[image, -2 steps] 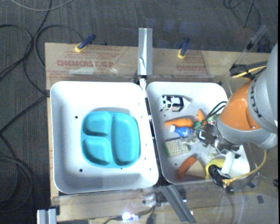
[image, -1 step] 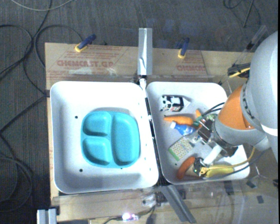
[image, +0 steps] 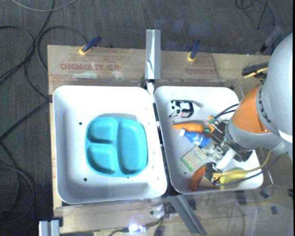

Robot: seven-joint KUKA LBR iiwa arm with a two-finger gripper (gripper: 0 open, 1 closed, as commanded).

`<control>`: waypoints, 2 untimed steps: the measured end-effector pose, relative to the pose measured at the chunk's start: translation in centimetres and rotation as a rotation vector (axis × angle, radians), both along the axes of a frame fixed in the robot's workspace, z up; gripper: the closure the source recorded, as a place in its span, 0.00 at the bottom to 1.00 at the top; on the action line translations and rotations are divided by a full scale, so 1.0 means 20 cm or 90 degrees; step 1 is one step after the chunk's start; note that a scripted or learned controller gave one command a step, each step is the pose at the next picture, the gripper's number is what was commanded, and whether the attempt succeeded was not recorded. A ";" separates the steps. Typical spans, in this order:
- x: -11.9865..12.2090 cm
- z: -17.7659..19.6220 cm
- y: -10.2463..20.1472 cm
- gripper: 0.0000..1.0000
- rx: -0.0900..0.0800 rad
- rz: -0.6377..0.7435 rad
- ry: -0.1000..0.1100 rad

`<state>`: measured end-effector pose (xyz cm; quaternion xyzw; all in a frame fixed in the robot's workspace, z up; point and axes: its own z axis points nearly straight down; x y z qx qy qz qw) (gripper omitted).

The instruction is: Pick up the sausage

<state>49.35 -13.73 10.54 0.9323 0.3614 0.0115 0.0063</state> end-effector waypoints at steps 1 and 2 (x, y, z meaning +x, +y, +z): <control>-0.01 -0.01 0.00 0.00 0.000 -0.001 0.002; -0.03 -0.08 -0.03 0.00 0.005 -0.271 0.010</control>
